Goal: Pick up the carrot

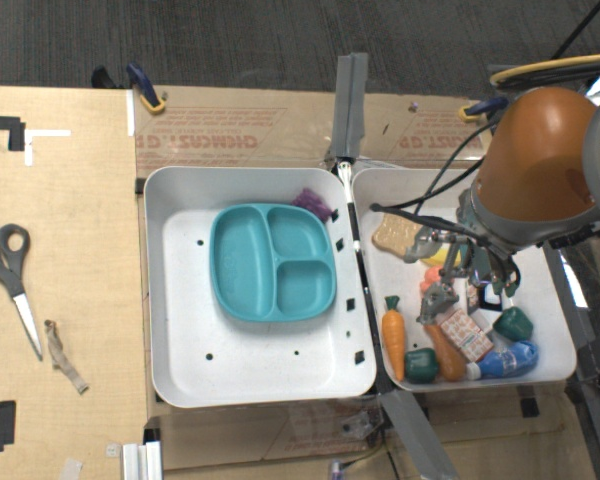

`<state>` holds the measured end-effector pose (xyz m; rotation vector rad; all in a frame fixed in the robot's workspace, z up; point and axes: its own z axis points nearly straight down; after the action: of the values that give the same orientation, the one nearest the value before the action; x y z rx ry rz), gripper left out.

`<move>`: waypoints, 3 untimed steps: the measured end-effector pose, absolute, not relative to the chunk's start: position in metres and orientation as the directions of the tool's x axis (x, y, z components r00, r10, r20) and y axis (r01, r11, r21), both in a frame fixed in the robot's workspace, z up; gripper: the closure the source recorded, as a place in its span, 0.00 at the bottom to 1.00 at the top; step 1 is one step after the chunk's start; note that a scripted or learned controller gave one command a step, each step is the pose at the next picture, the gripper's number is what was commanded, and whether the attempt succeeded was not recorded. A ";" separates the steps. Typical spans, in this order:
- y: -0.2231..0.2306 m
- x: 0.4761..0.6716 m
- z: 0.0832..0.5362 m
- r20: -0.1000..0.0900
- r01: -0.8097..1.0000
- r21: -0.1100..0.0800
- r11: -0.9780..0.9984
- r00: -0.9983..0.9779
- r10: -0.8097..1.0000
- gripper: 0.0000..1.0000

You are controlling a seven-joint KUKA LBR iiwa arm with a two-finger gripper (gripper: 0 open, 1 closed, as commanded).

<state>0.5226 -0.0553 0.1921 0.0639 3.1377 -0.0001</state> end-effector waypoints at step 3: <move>-0.094 0.529 0.092 -0.004 0.071 0.001 0.998 -0.998 0.071 0.00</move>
<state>0.5294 -0.0940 0.0924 0.1107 3.1359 0.0006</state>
